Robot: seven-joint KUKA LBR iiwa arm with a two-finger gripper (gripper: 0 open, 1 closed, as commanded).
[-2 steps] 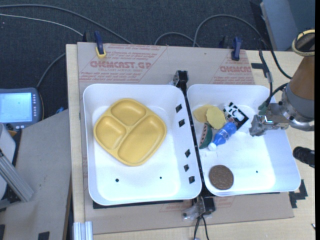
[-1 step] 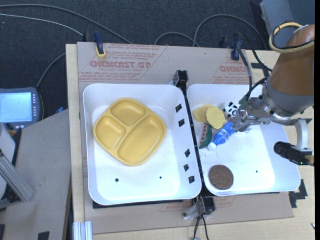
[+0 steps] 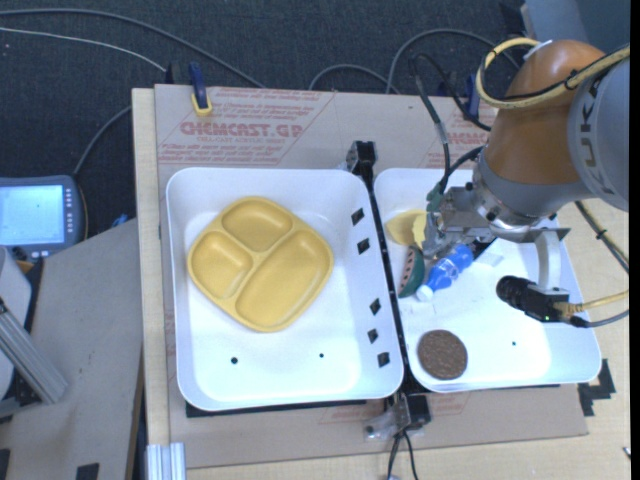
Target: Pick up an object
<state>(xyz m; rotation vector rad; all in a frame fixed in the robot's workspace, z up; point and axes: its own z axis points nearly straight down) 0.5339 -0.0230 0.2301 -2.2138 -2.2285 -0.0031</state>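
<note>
Wooden bench (image 3: 250, 128) on dark carpet, two white bins, yellow divided plate (image 3: 262, 262) in left bin (image 3: 200, 358), gripper (image 3: 438, 253) low in right bin (image 3: 560, 358) over blue bottle (image 3: 447, 269), brown disc (image 3: 441, 354) nearby

Red print on the board (image 3: 250, 128) behind the bins reads roughly "CHEMCAST GP". The smaller red lines under it are too blurred to read. Letters on the arm (image 3: 590, 138) look like "KU".
</note>
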